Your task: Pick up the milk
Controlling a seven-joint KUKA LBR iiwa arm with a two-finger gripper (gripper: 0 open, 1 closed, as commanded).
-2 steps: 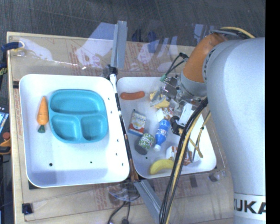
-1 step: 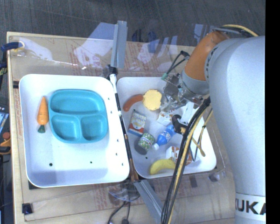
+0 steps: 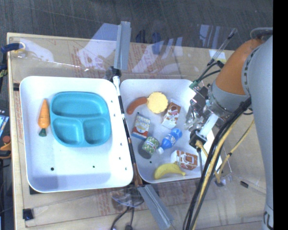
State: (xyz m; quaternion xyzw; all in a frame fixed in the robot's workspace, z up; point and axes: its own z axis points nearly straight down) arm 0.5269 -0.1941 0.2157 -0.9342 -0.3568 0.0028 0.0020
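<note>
You have the left bin (image 3: 33,166) holding a blue divided tray (image 3: 81,117) and a carrot (image 3: 43,115). In the right bin (image 3: 134,87), the gripper (image 3: 196,123) hovers at the right wall; you cannot tell its grip. The milk carton (image 3: 171,115) lies just left of it, beside the yellow round (image 3: 157,102).

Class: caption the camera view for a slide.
Gripper hangs over right bin near milk; tray and carrot sit left.

tray (image 3: 81,116) – in left bin (image 3: 33,171) | banana (image 3: 169,170) – in right bin (image 3: 182,85)

grey arm (image 3: 240,87) low, wrist bent leftward
</note>
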